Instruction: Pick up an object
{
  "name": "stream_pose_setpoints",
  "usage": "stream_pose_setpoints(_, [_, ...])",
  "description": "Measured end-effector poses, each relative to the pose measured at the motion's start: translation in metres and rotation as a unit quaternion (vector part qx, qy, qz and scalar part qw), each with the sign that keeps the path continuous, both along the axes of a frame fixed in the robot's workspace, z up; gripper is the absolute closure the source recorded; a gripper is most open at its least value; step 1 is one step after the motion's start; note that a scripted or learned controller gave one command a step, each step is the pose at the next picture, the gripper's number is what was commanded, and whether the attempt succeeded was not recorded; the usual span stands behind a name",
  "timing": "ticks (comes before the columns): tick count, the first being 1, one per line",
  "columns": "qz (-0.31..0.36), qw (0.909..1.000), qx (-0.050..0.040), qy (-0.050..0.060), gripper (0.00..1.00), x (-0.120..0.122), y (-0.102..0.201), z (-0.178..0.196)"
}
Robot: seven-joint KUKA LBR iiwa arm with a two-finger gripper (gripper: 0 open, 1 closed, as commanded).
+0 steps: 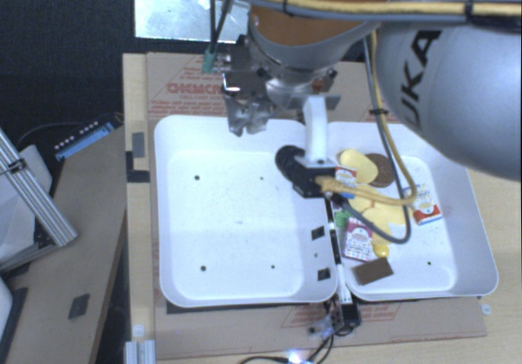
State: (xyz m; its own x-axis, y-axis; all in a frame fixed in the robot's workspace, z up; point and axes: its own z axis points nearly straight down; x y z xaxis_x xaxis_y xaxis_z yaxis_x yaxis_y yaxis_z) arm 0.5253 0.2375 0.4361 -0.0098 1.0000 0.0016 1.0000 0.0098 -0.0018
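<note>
Block (373,272), brown, lies at six o'clock in the right bin (458,264), likely light and stiff; pinch its narrow sides. Gripper (245,116) hovers at twelve o'clock of the left bin (228,224), opening impossible to tell.

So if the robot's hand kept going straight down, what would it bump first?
Probably the bare floor of the left bin, near its back edge. The hand points down there, with no object seen beneath it. Depth is hard to judge, so it might meet the back rim instead.
</note>
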Motion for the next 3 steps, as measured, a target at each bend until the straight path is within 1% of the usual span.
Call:
stream_pose_setpoints(1, [-0.005, 1.0, 0.0004, -0.004, 1.0, 0.018, -0.027, 0.065])
stream_pose_setpoints(2, [-0.002, 1.0, -0.0004, 0.0, 1.0, -0.018, -0.002, 0.03])
stream_pose_setpoints(3, [-0.006, 1.0, 0.0001, -0.006, 1.0, 0.074, -0.004, 0.069])
